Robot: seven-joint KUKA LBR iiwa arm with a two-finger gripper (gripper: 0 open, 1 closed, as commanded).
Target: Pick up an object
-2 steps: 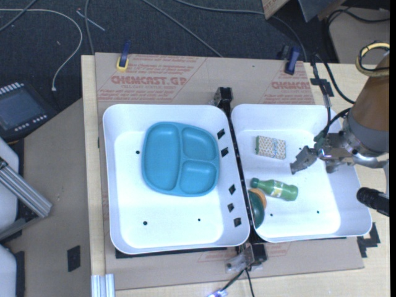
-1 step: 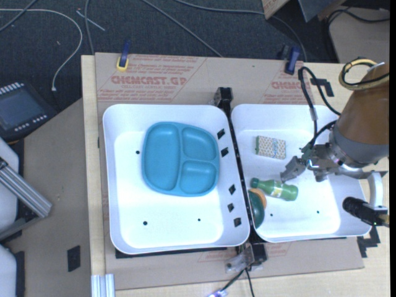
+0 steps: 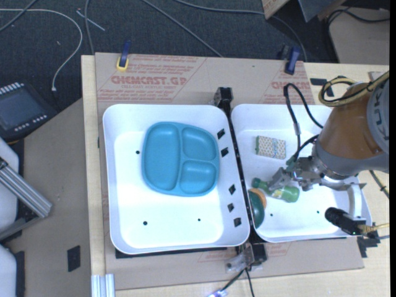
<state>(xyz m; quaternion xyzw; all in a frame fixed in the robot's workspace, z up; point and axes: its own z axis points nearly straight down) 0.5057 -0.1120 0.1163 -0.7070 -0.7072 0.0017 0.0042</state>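
My gripper (image 3: 289, 177) is low in the right bin (image 3: 309, 228), right above a small green bottle (image 3: 284, 193) that lies on its side. The gripper's body hides part of the bottle, and I cannot tell whether they touch. A dark green and orange toy (image 3: 257, 205) lies just left of the bottle, against the bin's left wall. A small patterned packet (image 3: 271, 146) rests farther back in the same bin.
The left bin (image 3: 124, 221) holds a blue divided plate (image 3: 180, 158). The arm's orange band (image 3: 348, 129) and grey wrist cover the right bin's right side. Cables run over the arm and behind the bench.
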